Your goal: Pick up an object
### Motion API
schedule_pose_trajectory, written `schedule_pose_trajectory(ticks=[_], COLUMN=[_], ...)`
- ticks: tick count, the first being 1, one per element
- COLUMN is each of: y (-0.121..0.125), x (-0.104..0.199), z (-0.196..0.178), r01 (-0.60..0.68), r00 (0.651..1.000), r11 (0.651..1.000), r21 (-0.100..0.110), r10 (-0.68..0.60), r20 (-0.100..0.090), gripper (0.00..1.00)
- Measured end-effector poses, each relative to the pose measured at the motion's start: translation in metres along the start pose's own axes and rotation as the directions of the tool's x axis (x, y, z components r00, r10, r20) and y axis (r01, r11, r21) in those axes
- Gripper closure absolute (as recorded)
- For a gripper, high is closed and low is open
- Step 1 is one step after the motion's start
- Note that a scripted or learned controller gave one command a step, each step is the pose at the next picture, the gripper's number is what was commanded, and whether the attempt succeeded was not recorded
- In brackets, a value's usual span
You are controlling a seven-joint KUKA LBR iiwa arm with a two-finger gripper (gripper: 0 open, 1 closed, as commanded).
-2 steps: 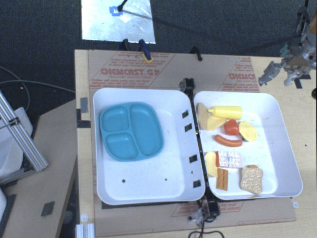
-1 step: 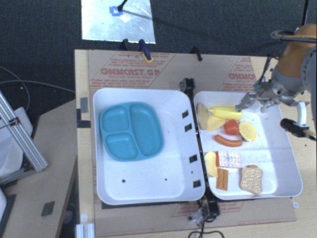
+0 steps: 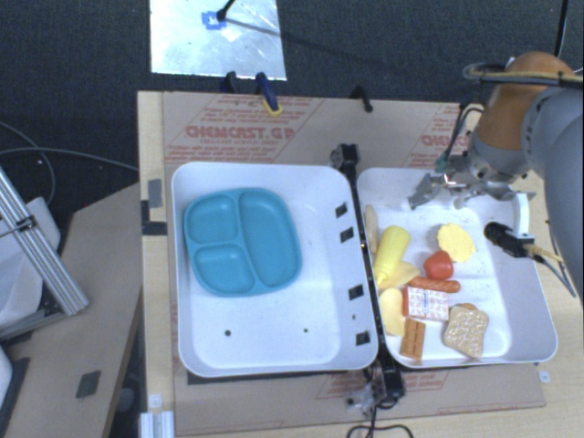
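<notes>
Even, bright overhead light; soft shadows; slightly grainy focus.

Two bins side by side on the bench [image 3: 301, 121]. In the left bin [image 3: 315, 331], a tray [image 3: 243, 241], toward its left. In the right bin [image 3: 525, 322], food crowded at the left and middle: banana [image 3: 392, 250], tomato [image 3: 439, 265] just right of it, bread [image 3: 465, 329] nearer the front. Gripper [image 3: 442, 191] above the far end.

We see a light-blue three-compartment plastic tray [image 3: 243, 242] in the left shallow white bin [image 3: 319, 331], a shiny square foil sheet [image 3: 217, 27] beyond the brown cardboard-topped bench [image 3: 301, 126], and aluminium framing [image 3: 36, 254] far left.
</notes>
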State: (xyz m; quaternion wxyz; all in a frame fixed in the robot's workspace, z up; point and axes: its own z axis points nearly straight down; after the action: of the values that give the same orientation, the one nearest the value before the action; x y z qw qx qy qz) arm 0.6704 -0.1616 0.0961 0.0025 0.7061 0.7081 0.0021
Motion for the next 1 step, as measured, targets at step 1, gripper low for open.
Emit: schedule_pose_trajectory(ticks=[1], y=[-0.0799], x=[-0.0387], z=[0.0107], r01=[-0.007], r00=[1.000], r11=[1.000], r21=[0.011], r10=[0.007], r20=[0.000], gripper=[0.00])
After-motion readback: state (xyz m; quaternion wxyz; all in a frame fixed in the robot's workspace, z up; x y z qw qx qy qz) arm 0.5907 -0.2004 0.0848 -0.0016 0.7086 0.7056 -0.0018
